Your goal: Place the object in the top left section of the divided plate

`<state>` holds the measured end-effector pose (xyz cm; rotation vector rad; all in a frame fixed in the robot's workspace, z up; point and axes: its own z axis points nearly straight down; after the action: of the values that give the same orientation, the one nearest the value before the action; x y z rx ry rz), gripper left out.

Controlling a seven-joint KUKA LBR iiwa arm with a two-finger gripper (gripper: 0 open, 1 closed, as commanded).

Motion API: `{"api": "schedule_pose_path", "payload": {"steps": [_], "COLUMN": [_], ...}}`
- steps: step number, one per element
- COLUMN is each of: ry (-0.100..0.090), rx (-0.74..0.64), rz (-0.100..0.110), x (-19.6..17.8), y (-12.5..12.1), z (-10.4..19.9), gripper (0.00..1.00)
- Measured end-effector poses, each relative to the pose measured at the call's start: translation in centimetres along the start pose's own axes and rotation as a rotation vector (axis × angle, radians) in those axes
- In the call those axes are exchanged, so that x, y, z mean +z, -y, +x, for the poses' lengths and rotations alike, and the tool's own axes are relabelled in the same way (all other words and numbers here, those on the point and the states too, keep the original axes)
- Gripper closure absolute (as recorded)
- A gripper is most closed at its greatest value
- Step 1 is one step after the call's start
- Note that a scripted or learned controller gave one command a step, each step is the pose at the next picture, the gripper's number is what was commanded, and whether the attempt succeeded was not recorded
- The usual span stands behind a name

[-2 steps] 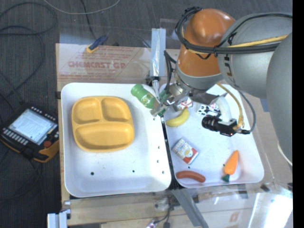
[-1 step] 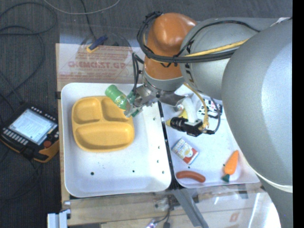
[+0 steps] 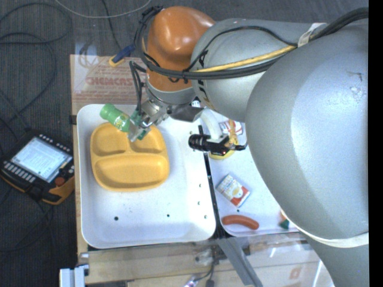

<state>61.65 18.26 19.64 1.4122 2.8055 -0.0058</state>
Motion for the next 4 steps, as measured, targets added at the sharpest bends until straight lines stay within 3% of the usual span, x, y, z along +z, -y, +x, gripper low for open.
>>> {"api": "schedule_pose_path", "payload": {"steps": [1, 2, 3, 4], "ry": [0.0, 0.0, 0.002, 0.002], "rx": [0.0, 0.209, 0.074, 0.073], "rz": [0.0, 0.0, -0.002, -0.001], "x": [0.0, -1.1, -14.4, -14.4], "y": [0.0, -4.4, 1.2, 1.2], "z": [0.0, -2.7, -10.4, -10.3], "gripper": [0.0, 0.0, 0.0, 0.0]}}
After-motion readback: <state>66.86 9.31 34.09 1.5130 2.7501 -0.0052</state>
